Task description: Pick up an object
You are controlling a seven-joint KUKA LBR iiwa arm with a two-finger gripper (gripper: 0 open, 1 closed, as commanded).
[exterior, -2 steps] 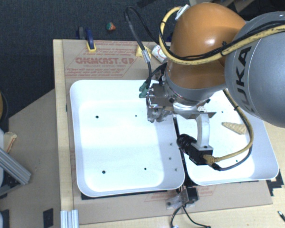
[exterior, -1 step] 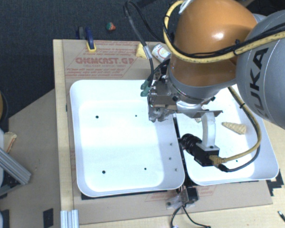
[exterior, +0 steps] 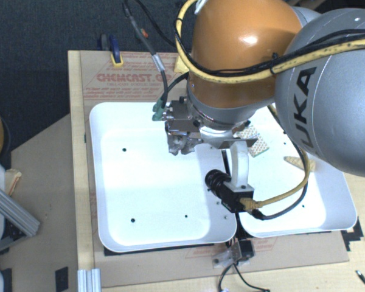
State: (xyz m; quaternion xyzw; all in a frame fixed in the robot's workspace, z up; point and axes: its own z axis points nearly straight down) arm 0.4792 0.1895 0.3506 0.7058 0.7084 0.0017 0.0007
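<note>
Two white bins on bench (exterior: 79, 163); left bin (exterior: 146, 187) bare white floor with few dark dots, right bin (exterior: 328, 205) mostly hidden under arm (exterior: 328, 90). Claw (exterior: 181, 140) low over left bin's far edge near divide; grip state: cannot tell. Patterned flat piece (exterior: 255, 140) and tan scrap (exterior: 295, 161) lie in right bin. Judged: nothing visibly lifted, pick not yet done

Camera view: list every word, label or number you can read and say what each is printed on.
"CHEMCAST": red print on the brown board behind the left bin. Smaller red print around it is too blurred to read.
"UKA": black letters on the grey arm, the visible part of its brand.
</note>
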